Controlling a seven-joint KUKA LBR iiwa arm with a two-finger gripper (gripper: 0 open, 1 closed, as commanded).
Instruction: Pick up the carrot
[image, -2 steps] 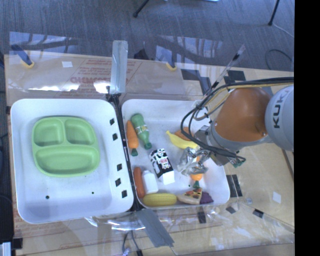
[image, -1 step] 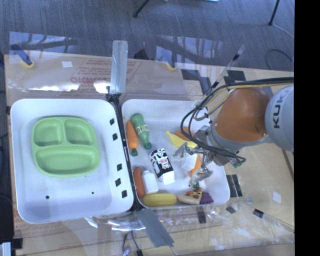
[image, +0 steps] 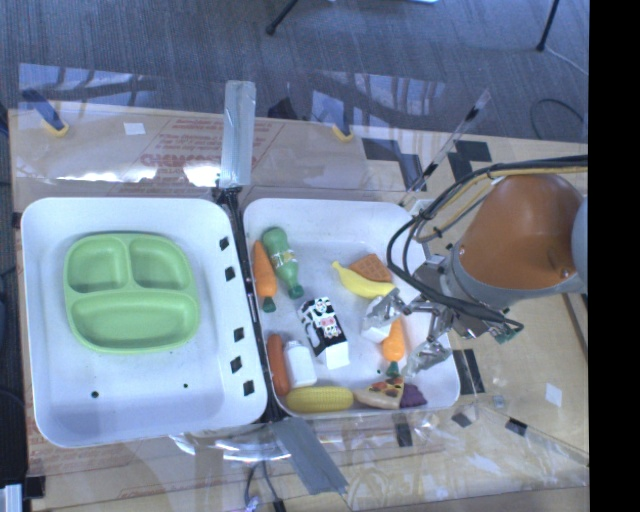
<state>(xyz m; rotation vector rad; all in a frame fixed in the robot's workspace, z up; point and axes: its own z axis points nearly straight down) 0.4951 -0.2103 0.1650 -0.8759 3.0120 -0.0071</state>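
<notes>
A small orange carrot (image: 395, 341) with a green tip lies in the right bin (image: 330, 215), near its right wall. My gripper (image: 405, 333) hangs right over it, open, one finger on the carrot's upper left and the other on its lower right. The fingers straddle the carrot with gaps on both sides. The grey arm with its orange band (image: 520, 238) reaches in from the right and hides the bin's right rim. A longer orange stick-shaped toy (image: 263, 275) lies at the bin's left wall beside a green bottle (image: 283, 261).
The right bin also holds a banana (image: 362, 283), a cracker-like piece (image: 376, 267), a black-and-white carton (image: 323, 327), a sausage (image: 277, 363), a corn cob (image: 319, 399) and a pizza slice (image: 388, 393). A green divided plate (image: 130, 292) sits in the left bin (image: 60, 400).
</notes>
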